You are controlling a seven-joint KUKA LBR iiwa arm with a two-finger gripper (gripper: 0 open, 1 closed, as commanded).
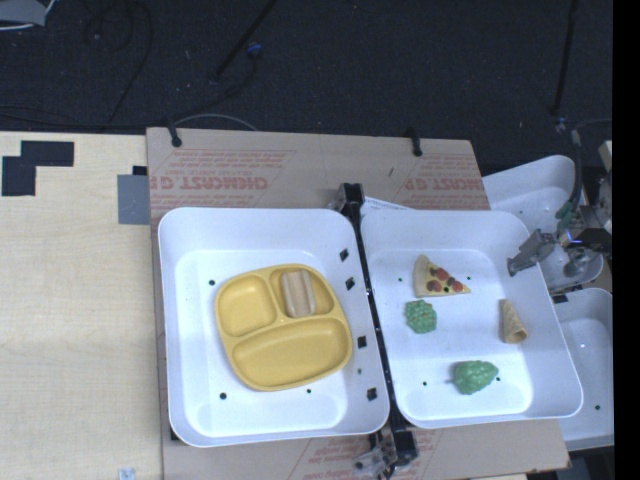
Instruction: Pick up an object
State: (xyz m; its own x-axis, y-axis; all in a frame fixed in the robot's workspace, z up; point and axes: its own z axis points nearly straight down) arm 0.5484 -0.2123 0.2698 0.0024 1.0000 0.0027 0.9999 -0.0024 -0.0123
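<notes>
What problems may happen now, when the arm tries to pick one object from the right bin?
The gripper sits at the right bin's far right rim, so it might strike that wall when descending. The pizza slice lies flat and may slip from the fingers. The two green pieces look lumpy, so a grasp may fail.

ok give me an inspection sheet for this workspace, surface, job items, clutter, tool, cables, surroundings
surface: two shallow white bins side by side, left bin and right bin, on a cardboard sheet over a pale wooden bench.
job's things: in the right bin, a pizza slice toy, a round green piece, a tan cone and a second green piece, all lying apart.
clutter: yellow divided tray in the left bin, a tan item in its upper right compartment.
grippers: tool at the right bin's right edge, above the cone; open or shut cannot be told.
cables: several on the dark floor beyond the bench.
surroundings: dark floor, black marks on the bench's left.
</notes>
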